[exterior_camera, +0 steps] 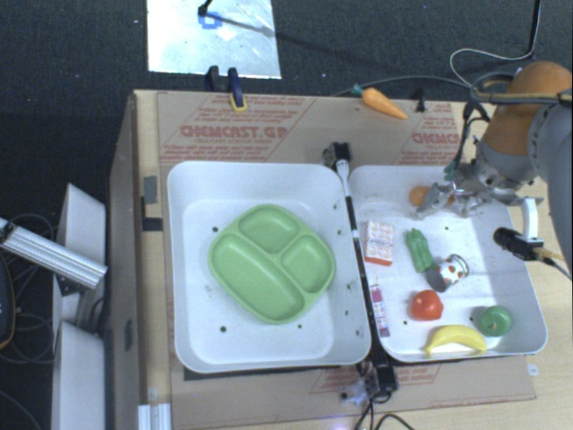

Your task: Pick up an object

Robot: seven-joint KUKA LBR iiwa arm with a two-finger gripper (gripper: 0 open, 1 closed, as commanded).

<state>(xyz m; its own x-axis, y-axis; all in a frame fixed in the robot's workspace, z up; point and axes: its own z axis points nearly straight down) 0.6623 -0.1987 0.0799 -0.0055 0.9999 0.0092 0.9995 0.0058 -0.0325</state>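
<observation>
Claw (450,195) low at right bin (528,280) far edge beside orange ball (419,195); grip state unclear. Nothing lifted; pick not yet done.

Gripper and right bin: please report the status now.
Gripper low at right bin far edge, beside orange item. Nothing seen held. Banana, tomato lie untouched.
</observation>
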